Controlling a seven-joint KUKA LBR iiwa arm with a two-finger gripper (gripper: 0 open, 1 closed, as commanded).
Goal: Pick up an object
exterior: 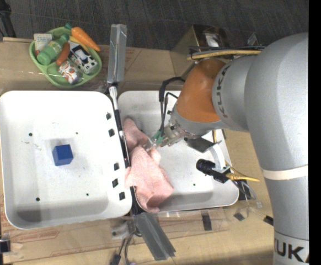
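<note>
Bench carries two white bins side by side. Pink cloth (145, 167) lies crumpled in the right bin (204, 200), against its left wall, long axis running top to bottom. Gripper (158, 141) sits at the cloth's upper edge; finger opening cannot be judged, nor any grip. Bare floor shows right of the cloth. Blue cube (63, 154) rests in the left bin (17, 126); green bowl (67, 54) of toy food stands behind.

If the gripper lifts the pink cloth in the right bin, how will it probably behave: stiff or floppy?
The pink cloth lies crumpled in soft folds against the right bin's left wall, so it will probably hang limp and stretch out when lifted. It looks thin, so likely light. Pushed by the gripper, it would probably bunch up rather than slide whole.
</note>
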